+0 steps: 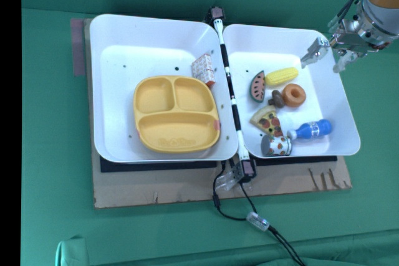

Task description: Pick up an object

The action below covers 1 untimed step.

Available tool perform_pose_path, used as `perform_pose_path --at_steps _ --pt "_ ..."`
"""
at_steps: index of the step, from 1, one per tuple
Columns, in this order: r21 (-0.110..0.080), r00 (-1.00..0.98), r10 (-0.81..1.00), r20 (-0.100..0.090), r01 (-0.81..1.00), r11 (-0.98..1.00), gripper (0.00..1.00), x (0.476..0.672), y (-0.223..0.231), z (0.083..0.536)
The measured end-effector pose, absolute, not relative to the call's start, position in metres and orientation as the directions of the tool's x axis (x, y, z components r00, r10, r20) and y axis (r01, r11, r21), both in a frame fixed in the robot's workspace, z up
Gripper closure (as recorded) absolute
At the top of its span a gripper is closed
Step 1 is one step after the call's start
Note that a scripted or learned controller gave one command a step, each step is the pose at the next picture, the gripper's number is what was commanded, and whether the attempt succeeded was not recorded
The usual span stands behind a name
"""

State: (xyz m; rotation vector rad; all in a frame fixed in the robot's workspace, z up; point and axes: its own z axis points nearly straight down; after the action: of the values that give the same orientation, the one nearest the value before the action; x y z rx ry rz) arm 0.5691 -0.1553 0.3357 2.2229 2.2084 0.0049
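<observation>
My gripper (328, 57) hangs over the far right rim of the right bin (340, 106), open, with nothing between its fingers. In that bin lie a yellow corn cob (282, 76), a watermelon slice (257, 85), an orange donut (293, 95), a small brown mushroom (275, 98), a pizza slice (268, 120), a blue bottle (312, 129) on its side and a patterned cup (276, 146). The corn cob is the nearest of them, a little left of and below the gripper's left finger (315, 50).
The left bin (112, 40) holds a yellow divided plate (176, 113) and a small red-and-white carton (202, 68) near the centre divider. A black-and-white rod (228, 81) runs between the bins. Cables (249, 209) trail off the bench's front edge.
</observation>
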Motion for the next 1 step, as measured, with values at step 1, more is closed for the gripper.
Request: perform_pose_path --at_steps 1 --pt "0.013 0.006 1.0 -0.007 1.0 -0.006 0.0 0.5976 -0.1868 0.1948"
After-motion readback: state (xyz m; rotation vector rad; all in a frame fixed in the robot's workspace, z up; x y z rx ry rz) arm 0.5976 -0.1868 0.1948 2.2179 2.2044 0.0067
